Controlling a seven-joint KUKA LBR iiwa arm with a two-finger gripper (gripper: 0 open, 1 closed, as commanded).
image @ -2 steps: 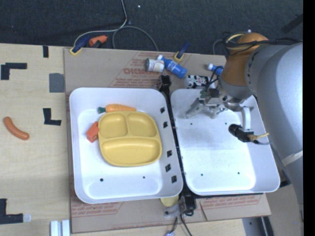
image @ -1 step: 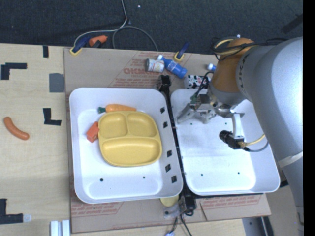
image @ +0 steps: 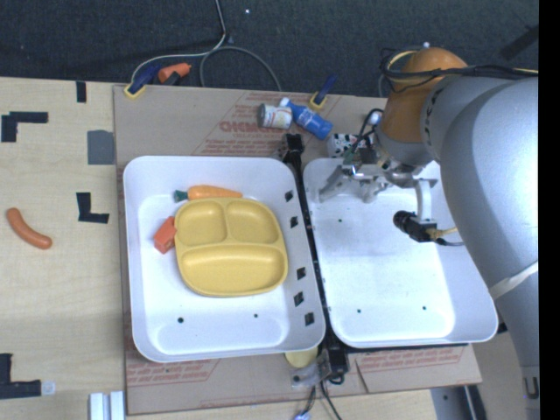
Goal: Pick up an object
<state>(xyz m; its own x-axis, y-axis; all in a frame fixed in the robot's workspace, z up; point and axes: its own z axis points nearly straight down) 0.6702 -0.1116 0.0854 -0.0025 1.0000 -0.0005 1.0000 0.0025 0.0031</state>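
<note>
We're seeing a yellow 3-compartment plate lying flat, face-up, mid left bin; an orange carrot touching its top edge, an orange-red piece sitting against its left side.

Red print on the cardboard sheet is unreadable.

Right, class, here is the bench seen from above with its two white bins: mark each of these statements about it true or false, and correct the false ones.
1. The yellow divided plate lies in the left bin. True.
2. An orange carrot lies beside the plate's far edge. True.
3. The gripper hangs over the left bin. False: it is over the right bin, near its far edge.
4. The sausage lies inside the right bin. False: it lies on the bench, left of both bins.
5. The arm enters from the right. True.
</note>
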